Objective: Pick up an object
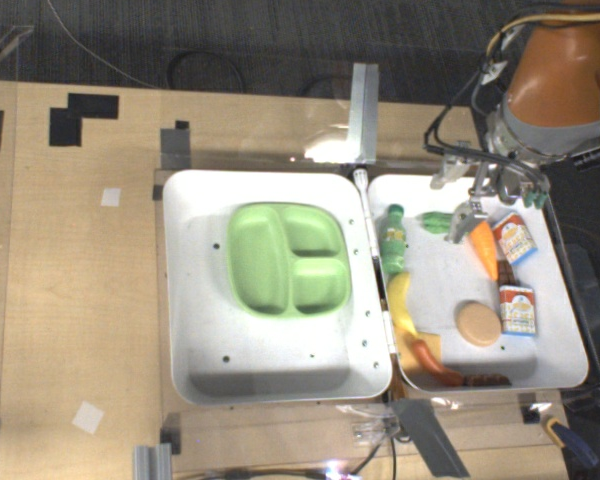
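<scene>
The jaws are hanging over the upper part of the right bin [570, 353], in the upper right of the frame, and whether they are open or closed cannot be told from this slant; nothing is showing between them. The lowest metal tip is sitting at about the top end of an orange carrot [485, 251], which is lying just below and to its right. Left of that tip a small green leafy piece [436, 222] is resting on the bin floor. Right of the carrot a small carton [514, 239] is lying tilted, and another carton [518, 310] is lying below it. A round tan bun [478, 324] is sitting beside that second carton. Along the bin's left wall a green bottle [392, 237] is lying, with a yellow banana [401, 308] below it and a red piece [435, 364] near the lower edge. In the left bin [195, 368] a green divided tray [286, 259] is resting. Both bins are sitting on the wooden tabletop [70, 298].
</scene>
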